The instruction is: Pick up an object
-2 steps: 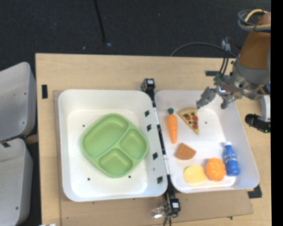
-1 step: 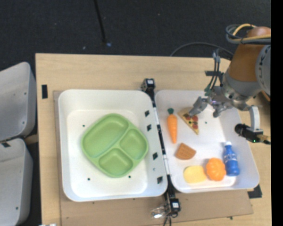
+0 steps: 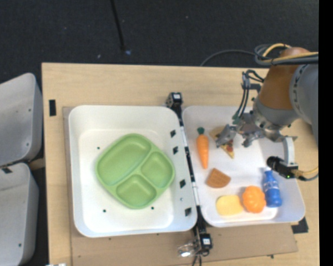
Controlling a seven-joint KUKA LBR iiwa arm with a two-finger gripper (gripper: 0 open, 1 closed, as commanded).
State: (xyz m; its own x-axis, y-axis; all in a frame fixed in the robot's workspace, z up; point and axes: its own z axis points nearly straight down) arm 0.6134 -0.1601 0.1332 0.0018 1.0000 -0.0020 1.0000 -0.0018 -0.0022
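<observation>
The hand (image 3: 237, 136) is hanging low over the back of the right bin (image 3: 241, 218), with two dark fingers (image 3: 226, 134) spreading apart, so it is looking released rather than clenched, and nothing is showing between them. Just beneath the left finger a pizza slice (image 3: 226, 146) is lying flat on the bin floor; whether the finger is touching it cannot be told from this slant.

Going outward, a carrot (image 3: 203, 150) is lying just left of the slice, pointing toward the front. Nearer the front a brown wedge (image 3: 217, 178) is sitting by itself, and along the front wall a yellow piece (image 3: 228, 205), an orange (image 3: 253, 198) and a blue bottle (image 3: 271, 188) are crowding together, the orange touching both neighbours. The arm (image 3: 283, 93) is reaching in from the right. In the left bin (image 3: 80, 204) a green tray (image 3: 134, 170) is resting on the floor.

As a judgement, the pick is only at the approach: no object is lifted, all are lying in the bins on the table (image 3: 111, 82). Closing on something, likely the slice, and raising it is all remaining.
</observation>
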